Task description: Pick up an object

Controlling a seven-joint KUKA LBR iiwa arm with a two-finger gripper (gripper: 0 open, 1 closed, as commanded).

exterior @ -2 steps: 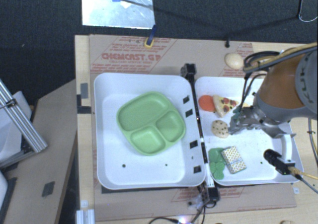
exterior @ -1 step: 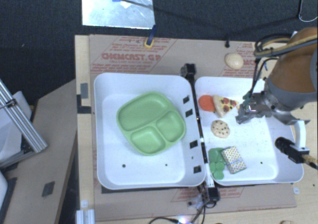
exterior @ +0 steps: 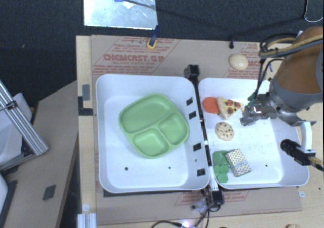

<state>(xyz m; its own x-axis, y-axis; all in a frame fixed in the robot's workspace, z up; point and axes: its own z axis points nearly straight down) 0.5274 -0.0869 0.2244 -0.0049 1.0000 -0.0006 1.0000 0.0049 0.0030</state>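
Observation:
My gripper (exterior: 249,117) hangs over the upper middle of the right bin (exterior: 263,171), just right of a pizza slice (exterior: 230,106) and an orange-red round piece (exterior: 210,104). Nothing shows between its fingers. A cookie (exterior: 224,131) lies below the pizza slice. Near the bin's front left sit green round pieces (exterior: 220,164) and a small patterned block (exterior: 238,163) beside them.
The left bin (exterior: 109,171) holds a green divided plate (exterior: 154,125). A beige egg-shaped thing (exterior: 238,61) rests on the cardboard behind the right bin. The grey and orange arm (exterior: 298,78) covers the right bin's upper right part.

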